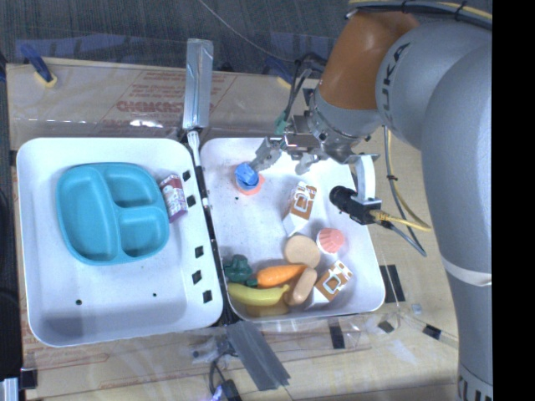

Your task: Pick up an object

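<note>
My gripper hangs over the back of the right bin, its two fingers spread apart and open with nothing between them. The left fingertip is just up and right of a small blue piece on an orange base. A small brown and white carton lies just below the right fingertip. Toward the bin's front lie a tan bun, a pink round piece, a carrot, a banana, a green vegetable and a second carton.
The left bin holds a blue divided tray and a small purple packet by its right wall. A black divider with clips separates the bins. Cables trail from the wrist at the right.
</note>
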Robot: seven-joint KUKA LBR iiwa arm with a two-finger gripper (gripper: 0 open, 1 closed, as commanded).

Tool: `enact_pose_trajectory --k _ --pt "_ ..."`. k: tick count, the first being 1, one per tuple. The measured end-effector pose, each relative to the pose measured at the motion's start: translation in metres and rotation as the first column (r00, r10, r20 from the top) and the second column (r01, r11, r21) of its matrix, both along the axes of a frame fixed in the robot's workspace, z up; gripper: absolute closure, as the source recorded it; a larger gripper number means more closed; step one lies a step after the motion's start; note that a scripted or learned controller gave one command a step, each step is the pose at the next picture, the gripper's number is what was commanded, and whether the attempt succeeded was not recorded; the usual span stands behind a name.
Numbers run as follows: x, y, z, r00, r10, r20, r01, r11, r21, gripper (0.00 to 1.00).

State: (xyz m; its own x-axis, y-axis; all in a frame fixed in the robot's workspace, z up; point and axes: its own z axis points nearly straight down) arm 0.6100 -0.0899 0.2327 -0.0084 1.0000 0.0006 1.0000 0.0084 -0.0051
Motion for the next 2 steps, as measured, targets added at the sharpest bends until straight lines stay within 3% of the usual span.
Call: enact_pose_trajectory --k 1,2 --pt "0.001 -0.009 -0.139 0.965 0.261 -0.002 -0.261 0.965 0.002 0.0" --pt "0.045 -0.01 -0.136 0.926 0.378 0.005 -0.378 0.926 -0.001 0.0"
